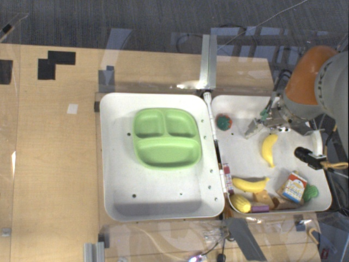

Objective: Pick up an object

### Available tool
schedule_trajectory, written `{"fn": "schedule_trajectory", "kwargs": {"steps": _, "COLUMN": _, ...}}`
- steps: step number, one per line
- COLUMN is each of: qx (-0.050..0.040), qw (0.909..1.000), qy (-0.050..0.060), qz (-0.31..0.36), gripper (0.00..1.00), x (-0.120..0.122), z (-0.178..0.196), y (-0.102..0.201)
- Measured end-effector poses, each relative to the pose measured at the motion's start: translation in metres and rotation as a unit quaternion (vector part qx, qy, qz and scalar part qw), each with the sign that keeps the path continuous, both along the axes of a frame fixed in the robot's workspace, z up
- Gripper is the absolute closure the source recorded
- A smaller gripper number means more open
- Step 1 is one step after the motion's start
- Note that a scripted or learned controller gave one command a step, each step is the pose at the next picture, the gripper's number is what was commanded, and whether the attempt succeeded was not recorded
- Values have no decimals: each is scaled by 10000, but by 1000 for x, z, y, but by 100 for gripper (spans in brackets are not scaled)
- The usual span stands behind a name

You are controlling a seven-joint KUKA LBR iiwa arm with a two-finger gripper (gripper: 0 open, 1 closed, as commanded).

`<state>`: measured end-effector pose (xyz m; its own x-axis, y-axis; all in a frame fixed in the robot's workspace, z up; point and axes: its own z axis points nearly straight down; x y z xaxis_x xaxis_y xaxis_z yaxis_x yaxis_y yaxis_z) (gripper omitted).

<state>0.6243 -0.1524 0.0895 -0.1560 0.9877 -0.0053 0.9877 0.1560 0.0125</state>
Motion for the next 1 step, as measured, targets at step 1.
{"fn": "schedule_trajectory", "kwargs": {"steps": 1, "qx": 10, "qw": 9993, "qy": 0, "qz": -376, "gripper": 0, "x": -52, "z": 1, "y": -12}}
